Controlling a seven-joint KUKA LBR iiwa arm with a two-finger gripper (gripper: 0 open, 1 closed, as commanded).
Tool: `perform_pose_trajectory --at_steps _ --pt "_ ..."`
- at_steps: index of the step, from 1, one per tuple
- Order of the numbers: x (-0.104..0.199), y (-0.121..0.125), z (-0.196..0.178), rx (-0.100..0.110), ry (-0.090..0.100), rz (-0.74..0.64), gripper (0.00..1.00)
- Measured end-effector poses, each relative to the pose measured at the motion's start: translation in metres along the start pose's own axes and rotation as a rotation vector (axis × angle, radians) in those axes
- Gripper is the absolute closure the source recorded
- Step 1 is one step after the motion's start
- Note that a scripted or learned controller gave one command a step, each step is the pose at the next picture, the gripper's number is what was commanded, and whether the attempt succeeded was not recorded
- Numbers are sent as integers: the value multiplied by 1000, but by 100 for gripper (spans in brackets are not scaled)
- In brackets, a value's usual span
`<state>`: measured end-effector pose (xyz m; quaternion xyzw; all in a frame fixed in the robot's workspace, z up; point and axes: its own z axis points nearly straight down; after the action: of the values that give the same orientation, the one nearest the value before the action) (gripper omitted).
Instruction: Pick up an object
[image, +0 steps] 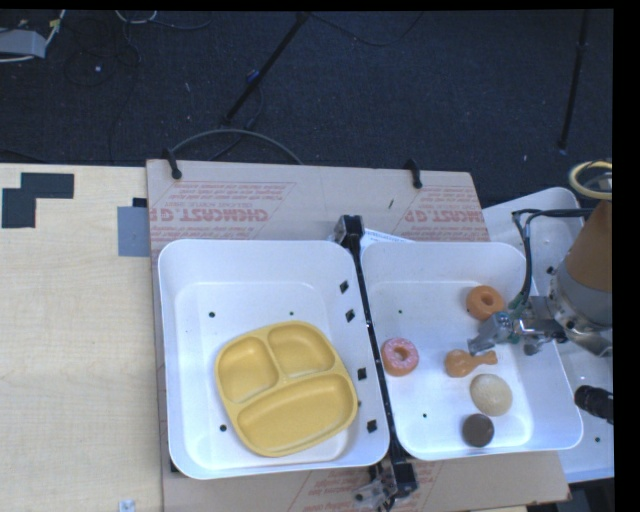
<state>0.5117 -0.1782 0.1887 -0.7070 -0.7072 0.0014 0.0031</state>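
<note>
Here in the camera view, my tool (492, 338) hangs over the right bin (440, 270); whether it is released or clenched, I cannot tell. Just beneath lies an orange drumstick toy (466, 362), probably light, stiff plastic, a bit slick; I'd pinch across its narrow handle.

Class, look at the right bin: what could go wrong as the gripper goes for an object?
1. The gripper sits among crowded items: the orange ring and the orange pear-shaped piece lie close, so it may nudge one aside.
2. The cream egg looks rounded and could slip.
</note>
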Motion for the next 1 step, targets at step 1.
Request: perform_pose_trajectory --at_steps 1 --pt "-1 -1 45 4 1 1 0"
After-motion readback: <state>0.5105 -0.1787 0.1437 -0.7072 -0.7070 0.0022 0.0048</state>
